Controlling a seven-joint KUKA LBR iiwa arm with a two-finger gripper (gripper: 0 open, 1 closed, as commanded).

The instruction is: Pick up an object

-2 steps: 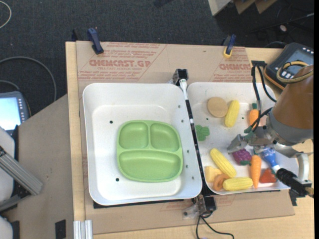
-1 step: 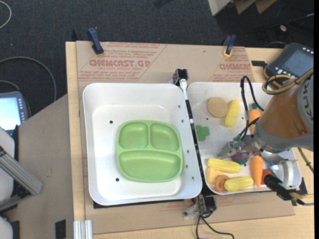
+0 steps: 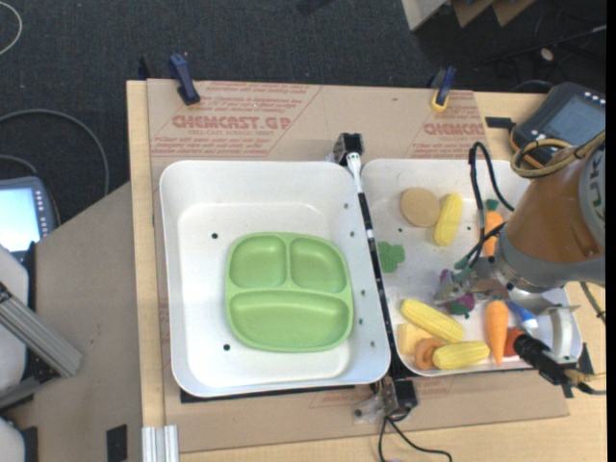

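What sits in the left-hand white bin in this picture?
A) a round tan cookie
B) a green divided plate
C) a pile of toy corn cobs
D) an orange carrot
B. The left bin holds a green divided plate with three compartments, while the corn cobs, carrot and round tan piece all lie in the right bin.

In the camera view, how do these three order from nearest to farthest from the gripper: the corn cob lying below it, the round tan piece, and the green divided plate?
Measured from the gripper in the right bin:
1. Corn cob, just below and to its left in the view, same bin.
2. Round tan piece, toward the top of the right bin.
3. Green divided plate, across the divider in the left bin.
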